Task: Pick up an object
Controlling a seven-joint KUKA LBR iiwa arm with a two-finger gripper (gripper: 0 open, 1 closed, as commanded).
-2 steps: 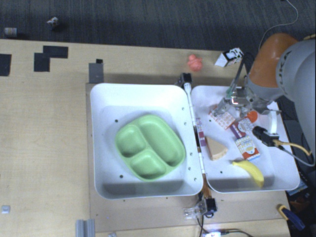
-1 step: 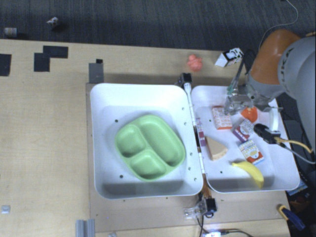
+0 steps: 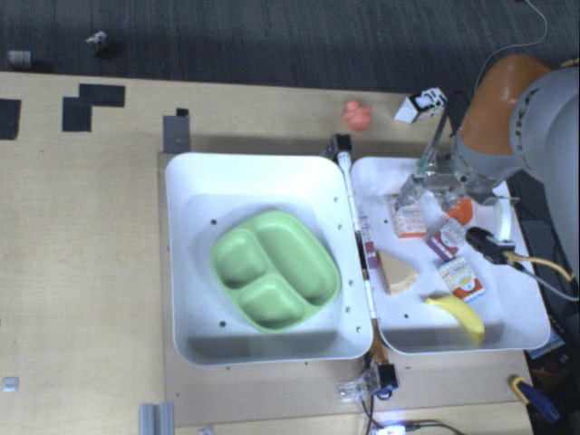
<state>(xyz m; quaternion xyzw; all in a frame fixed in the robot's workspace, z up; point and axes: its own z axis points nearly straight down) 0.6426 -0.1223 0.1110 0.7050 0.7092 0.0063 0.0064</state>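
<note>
Wooden bench (image 3: 82,243) — arm's hand (image 3: 433,187) low over the right bin (image 3: 526,329), grip state unclear.

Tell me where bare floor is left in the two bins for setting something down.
Left bin: bare floor rings the green divided plate, widest along the far side. Right bin: crowded; packets, a wedge and the banana fill the middle, with the gripper over the far end. Its near-left corner beside the banana is bare.
</note>
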